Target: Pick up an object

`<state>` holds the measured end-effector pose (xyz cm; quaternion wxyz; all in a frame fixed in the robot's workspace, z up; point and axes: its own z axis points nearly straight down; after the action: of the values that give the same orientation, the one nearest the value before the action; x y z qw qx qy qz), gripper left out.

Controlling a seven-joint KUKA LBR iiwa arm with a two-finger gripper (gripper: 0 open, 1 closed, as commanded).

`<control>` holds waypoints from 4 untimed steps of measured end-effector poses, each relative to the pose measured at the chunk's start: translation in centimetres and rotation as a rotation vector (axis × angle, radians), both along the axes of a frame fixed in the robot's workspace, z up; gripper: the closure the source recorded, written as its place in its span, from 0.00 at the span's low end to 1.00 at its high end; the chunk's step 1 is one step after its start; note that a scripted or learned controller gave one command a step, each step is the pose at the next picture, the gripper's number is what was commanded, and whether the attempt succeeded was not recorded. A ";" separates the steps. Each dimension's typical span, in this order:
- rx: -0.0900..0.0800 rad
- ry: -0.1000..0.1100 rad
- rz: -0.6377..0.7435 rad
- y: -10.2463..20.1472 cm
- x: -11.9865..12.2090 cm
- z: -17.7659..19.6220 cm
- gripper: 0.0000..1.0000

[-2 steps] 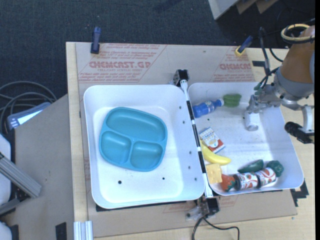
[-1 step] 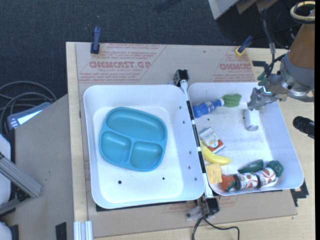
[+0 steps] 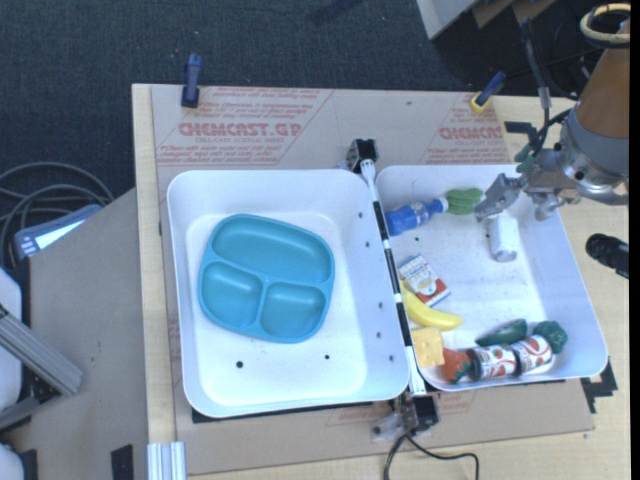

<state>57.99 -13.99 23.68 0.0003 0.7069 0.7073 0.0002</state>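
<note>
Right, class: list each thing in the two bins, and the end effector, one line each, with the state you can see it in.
Blue divided plate: flat, right way up, in the left bin.
Blue bottle: lying on its side, right bin.
Banana: lying flat.
Red and white can: on its side.
Small carton: lying flat.
End effector: over the right bin, nothing visibly held.

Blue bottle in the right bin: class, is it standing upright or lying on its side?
Lying on its side. The blue bottle stretches flat along the right bin's floor, its cap end toward the green object.
</note>
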 end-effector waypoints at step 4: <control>-0.001 -0.003 0.000 -4.1 3.0 -9.4 1.00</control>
<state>60.97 -18.08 14.30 0.0018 0.7069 0.7073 0.0007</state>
